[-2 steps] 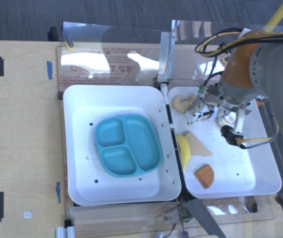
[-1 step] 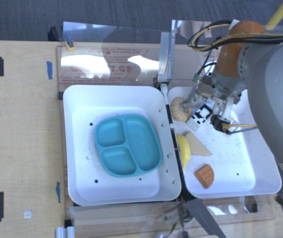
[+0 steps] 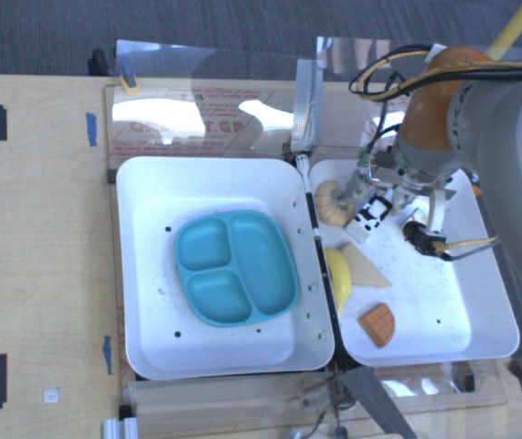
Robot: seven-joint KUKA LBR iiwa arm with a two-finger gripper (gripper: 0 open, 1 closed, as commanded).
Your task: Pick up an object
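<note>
end effector [image 3: 370,210] low in right bin [image 3: 480,327] beside croissant [image 3: 331,203], finger state unclear

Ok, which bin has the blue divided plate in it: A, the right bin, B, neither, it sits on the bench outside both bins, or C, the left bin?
C: the blue divided plate lies flat inside the left bin, while the right bin holds the food items.

No text could be read anywhere. Faint reddish printing showed on the cardboard sheet [image 3: 197,122] behind the left bin [image 3: 142,245], under glare from clear plastic, but it was too blurred to decipher.
</note>
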